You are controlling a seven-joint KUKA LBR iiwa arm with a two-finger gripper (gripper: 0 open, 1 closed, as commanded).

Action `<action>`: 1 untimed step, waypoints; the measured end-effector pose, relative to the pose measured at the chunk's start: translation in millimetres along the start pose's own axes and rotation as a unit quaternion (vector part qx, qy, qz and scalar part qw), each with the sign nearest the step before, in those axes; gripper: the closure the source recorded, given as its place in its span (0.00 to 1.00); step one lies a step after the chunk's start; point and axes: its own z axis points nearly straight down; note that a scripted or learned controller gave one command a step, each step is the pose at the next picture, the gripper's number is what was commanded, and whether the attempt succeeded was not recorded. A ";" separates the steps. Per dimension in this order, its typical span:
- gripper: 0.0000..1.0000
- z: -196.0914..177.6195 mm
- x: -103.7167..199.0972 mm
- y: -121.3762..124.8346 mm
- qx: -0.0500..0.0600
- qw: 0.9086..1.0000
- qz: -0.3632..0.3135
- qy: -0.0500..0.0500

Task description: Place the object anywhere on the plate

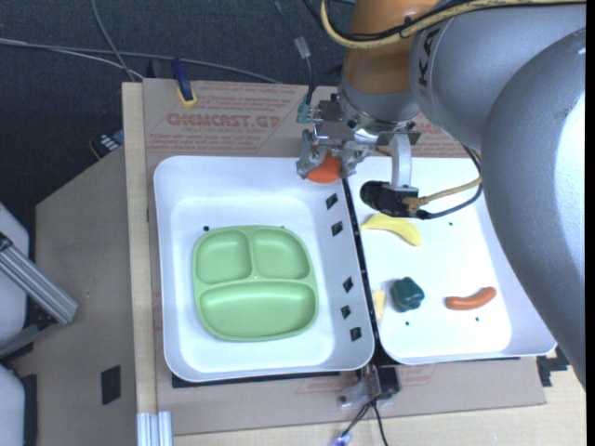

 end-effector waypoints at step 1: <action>1.00 7.0 34.7 14.0 0.000 1.000 0.001 0.000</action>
